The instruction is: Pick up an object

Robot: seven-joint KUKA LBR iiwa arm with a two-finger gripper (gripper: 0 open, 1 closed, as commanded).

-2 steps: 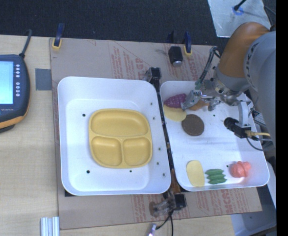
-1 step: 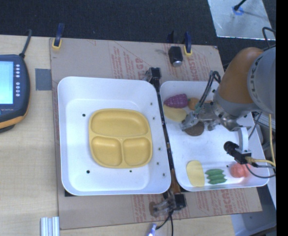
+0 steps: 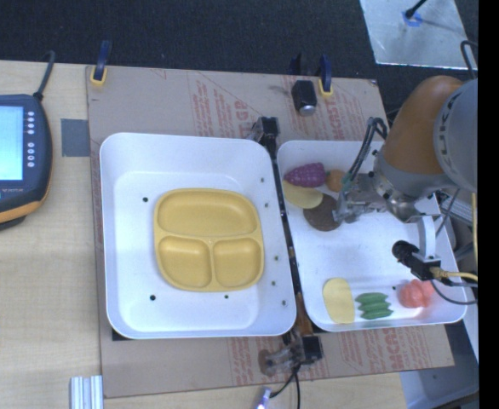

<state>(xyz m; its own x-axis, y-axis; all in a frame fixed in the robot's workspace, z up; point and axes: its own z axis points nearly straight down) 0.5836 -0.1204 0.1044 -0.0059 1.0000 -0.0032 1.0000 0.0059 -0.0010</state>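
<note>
A wooden tabletop (image 3: 37, 313) carries two white bins; in the right bin (image 3: 377, 254) a brown disc (image 3: 320, 218) lies just left of the claw (image 3: 349, 210), almost beneath it; purple grapes (image 3: 306, 175) lie beyond; whether the claw is parted, I cannot tell.

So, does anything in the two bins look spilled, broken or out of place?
Nothing stands out. The yellow divided tray lies flat in the left bin. The toy foods sit inside the right bin, and the gripper hangs over a brown piece.
</note>
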